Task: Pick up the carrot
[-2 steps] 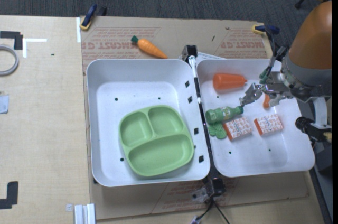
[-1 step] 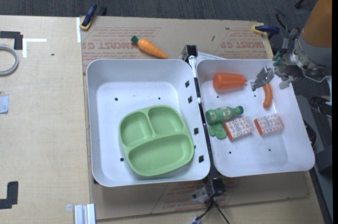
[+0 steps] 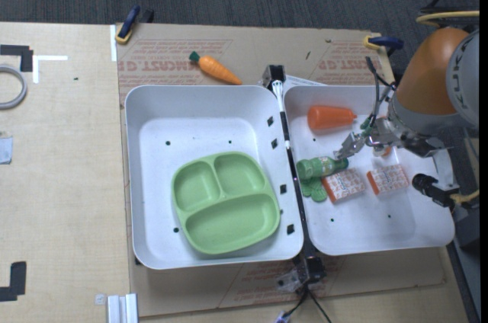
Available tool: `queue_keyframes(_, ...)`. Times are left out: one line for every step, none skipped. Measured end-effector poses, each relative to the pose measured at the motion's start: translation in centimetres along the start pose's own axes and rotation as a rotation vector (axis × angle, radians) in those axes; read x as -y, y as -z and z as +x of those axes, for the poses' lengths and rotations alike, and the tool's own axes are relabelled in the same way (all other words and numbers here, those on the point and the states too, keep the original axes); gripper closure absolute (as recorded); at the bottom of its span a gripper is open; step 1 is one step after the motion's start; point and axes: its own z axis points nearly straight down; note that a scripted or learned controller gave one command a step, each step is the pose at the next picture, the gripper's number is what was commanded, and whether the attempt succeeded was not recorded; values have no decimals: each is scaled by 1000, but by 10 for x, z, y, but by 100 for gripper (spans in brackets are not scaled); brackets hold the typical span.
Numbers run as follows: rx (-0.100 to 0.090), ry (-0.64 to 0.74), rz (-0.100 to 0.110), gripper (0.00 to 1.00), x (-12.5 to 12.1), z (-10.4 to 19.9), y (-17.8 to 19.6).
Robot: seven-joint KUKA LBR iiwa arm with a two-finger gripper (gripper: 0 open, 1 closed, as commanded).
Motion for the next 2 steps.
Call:
queue_keyframes(-4,135,6,0,-2,-72,81)
queue_keyframes(-7,-26,15,0,-72,-49,-16)
